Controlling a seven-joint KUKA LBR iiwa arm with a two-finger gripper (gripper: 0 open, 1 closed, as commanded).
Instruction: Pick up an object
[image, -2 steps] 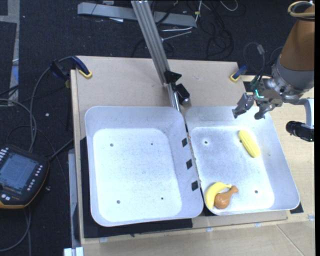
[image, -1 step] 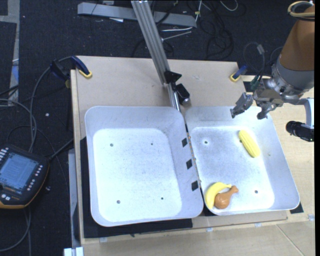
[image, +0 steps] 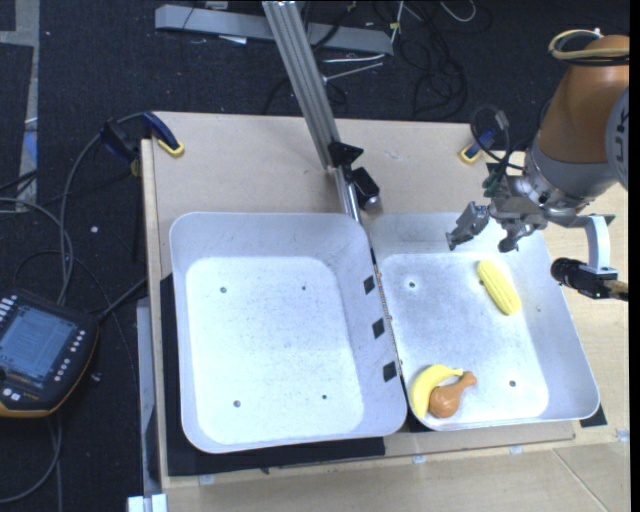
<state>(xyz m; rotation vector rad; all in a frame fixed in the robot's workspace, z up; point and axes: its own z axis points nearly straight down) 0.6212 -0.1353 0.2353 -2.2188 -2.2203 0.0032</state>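
While above corn (image: 498, 286) — hand (image: 490, 232) spread

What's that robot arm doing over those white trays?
It is trying to pick something up. The gripper hangs open over the far end of the right bin, just above a yellow corn cob, with nothing between its fingers. A toy banana and a drumstick lie together near the front of that bin. The left bin sits beside it.

The corn cob (image: 498, 286) lies in the right bin (image: 560, 330) just below the gripper (image: 487, 232); banana (image: 432, 380) and drumstick (image: 449, 396) touch, farther down-left.
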